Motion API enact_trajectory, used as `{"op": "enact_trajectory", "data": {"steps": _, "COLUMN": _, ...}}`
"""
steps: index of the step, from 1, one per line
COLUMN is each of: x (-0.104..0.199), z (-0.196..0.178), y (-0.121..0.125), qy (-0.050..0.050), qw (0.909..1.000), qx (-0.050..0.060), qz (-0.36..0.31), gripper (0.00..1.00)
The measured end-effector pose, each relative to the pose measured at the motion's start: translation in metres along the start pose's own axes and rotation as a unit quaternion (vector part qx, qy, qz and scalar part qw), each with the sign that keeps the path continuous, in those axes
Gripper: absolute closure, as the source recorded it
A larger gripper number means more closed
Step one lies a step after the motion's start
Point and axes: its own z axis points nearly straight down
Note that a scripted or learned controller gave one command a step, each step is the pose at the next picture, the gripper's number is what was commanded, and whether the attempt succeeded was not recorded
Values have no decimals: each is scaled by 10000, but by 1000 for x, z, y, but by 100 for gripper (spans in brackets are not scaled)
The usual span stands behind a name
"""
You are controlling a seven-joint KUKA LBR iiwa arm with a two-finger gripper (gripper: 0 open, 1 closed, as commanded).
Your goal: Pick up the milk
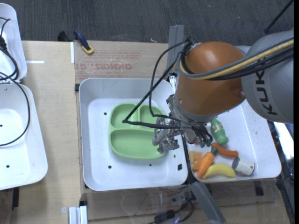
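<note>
Camera view showed the claw (167, 141) low over the green plate (133, 136), whether parted or together I could not tell. Likely milk, a small grey-white carton (244, 165), lay lower right of it, long axis roughly left-right, beside the banana (220, 171).

Left bin (88, 139): smooth white plastic, semi-gloss, with soft reflections along the rim. Plate (133, 134) inside it: light green plastic, matt and smooth. End effector (166, 141) over the plate's right edge: grey metal, dull finish. Arm band (210, 78) above the end effector: orange, glossy, smooth shell with highlights. Tabletop (51, 69) left of the bin: pale wood, matt. Cardboard sheet (121, 62) behind the bin: brown, matt, printed. Right of the bin: a glossy green plastic bottle (218, 132), a smooth yellow plastic banana (220, 171) and an orange plastic carrot (204, 164).
</note>
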Motion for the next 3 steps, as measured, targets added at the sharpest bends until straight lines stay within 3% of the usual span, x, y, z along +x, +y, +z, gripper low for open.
{"op": "enact_trajectory", "data": {"steps": 1, "x": 5, "z": 6, "y": -66, "qy": -6, "qw": 9995, "qx": 1, "qz": -322, "gripper": 100}}
{"op": "enact_trajectory", "data": {"steps": 2, "x": -3, "z": -26, "y": -46, "qy": -17, "qw": 9884, "qx": -1, "qz": -1516, "gripper": 100}}
{"op": "enact_trajectory", "data": {"steps": 3, "x": -3, "z": -6, "y": -21, "qy": -9, "qw": 9716, "qx": -3, "qz": -2365, "gripper": 100}}
